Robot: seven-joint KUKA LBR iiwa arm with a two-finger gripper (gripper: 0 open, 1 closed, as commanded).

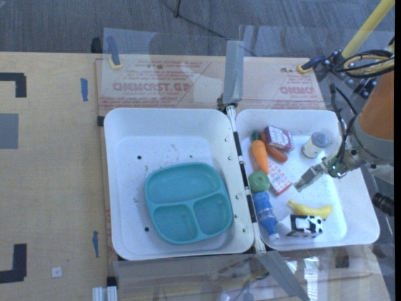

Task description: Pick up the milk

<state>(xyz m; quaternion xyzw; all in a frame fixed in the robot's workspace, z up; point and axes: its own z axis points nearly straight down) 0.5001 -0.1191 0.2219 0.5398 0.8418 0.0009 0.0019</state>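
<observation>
The claw [308, 177] hangs over the right bin [360, 221], with nothing visibly between its tips; whether they are apart or together cannot be told. At about six o'clock from it, past a banana [309, 209], the black-and-white cow-patterned milk carton [307, 225] lies near the bin's front wall. A good approach would likely drop straight over the carton, clear of the banana and the blue bottle [265, 212] at its nine o'clock. The arm's wrist [376, 130] is cut off at the frame edge.
</observation>
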